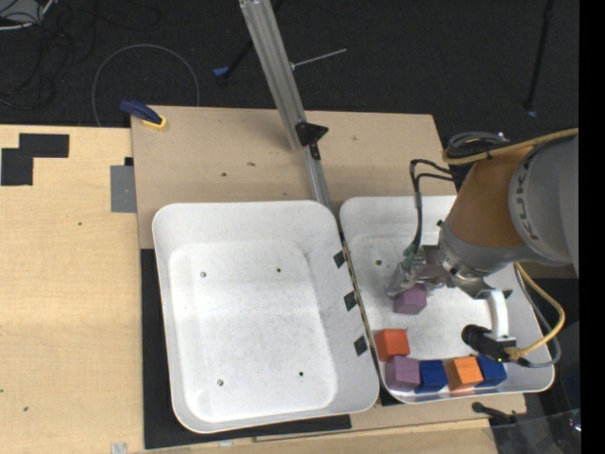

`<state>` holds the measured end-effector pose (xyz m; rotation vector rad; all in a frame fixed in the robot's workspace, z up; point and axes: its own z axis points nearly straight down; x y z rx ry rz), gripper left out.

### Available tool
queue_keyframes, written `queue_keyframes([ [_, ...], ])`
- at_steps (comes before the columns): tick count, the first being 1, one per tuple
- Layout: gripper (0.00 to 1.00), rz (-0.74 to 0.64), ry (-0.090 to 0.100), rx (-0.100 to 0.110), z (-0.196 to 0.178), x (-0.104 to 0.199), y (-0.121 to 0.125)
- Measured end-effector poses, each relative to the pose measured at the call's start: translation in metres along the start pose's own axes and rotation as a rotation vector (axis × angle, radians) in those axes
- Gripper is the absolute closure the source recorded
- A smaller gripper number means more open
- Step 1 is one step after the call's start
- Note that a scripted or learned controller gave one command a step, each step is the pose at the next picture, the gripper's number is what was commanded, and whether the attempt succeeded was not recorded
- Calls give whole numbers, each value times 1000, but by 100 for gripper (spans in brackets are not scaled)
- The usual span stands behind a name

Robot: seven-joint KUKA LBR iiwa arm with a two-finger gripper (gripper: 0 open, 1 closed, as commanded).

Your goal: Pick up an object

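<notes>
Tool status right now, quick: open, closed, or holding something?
Tool: open or closed cannot be told; it sits right at the purple block in the right bin.

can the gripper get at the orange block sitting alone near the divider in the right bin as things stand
Probably yes. The orange block lies in the right bin with bare floor around most of it, only a purple block close below it. The gripper hangs just up-right of it, over another purple block.

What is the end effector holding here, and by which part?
Cannot be told. The end effector sits right over a purple block in the right bin, but the grip is hidden.
</notes>
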<state>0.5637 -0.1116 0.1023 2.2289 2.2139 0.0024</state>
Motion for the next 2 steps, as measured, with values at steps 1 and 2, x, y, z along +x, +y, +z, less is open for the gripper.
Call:
queue_keyframes([
  [1,100,-14,2,-3,-92,80,1],
  [2,100,-14,3,7,-87,155,-14],
])
